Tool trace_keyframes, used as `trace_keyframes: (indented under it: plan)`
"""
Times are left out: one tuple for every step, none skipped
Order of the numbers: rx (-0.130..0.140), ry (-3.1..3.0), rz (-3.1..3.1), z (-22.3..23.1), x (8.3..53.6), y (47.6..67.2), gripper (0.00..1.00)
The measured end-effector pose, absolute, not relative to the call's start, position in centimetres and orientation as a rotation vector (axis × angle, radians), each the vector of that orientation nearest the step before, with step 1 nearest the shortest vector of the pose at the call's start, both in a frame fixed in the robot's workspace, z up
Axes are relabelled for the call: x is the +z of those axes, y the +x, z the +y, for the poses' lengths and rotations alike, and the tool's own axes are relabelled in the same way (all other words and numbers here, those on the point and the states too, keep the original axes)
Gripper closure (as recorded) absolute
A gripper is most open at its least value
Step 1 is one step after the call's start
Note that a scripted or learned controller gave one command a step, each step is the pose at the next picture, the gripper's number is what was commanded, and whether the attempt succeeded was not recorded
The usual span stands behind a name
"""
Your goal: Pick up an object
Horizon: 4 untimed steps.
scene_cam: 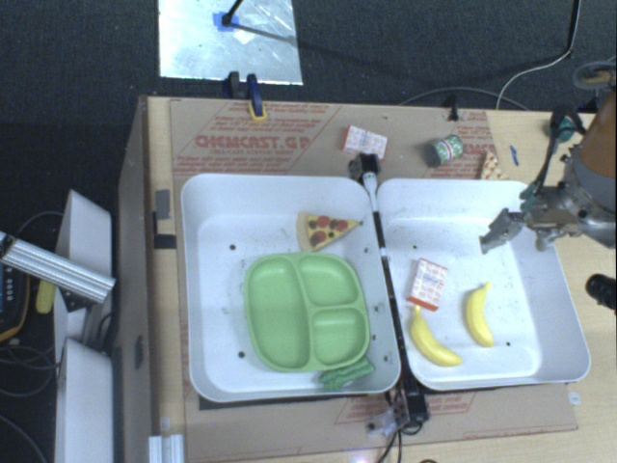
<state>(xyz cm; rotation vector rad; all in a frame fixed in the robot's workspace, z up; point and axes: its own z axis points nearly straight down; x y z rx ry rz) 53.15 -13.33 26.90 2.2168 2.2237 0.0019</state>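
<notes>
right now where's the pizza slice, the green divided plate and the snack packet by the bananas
pizza slice [326, 229], camera view, on its topped middle
green divided plate [307, 312], camera view, on the ridge between its compartments
snack packet [428, 284], camera view, on its printed face

- Light was even and bright over the white bins [289, 191].
- Glare flared on the foil sheet [229, 27] behind them.
- Shadows under the bananas [434, 340] were soft.
- Detail was slightly grainy.

Two yellow bananas [433, 339] [479, 315] and a red-and-white packet [428, 284] are seen right of the green tray [307, 311]; beside it, a red-dotted yellow pizza slice [325, 229].
</notes>
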Motion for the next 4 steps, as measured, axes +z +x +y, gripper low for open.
trace_keyframes:
  plan:
    - [-0.003,2.222,2.223,-17.6,13.3,53.2,0.00]
    - [0.001,2.220,2.222,-16.1,8.4,51.5,0.00]
    - [0.004,2.218,2.221,-16.1,9.5,51.6,1.00]
    - [0.004,2.216,2.225,-10.4,15.5,51.3,1.00]
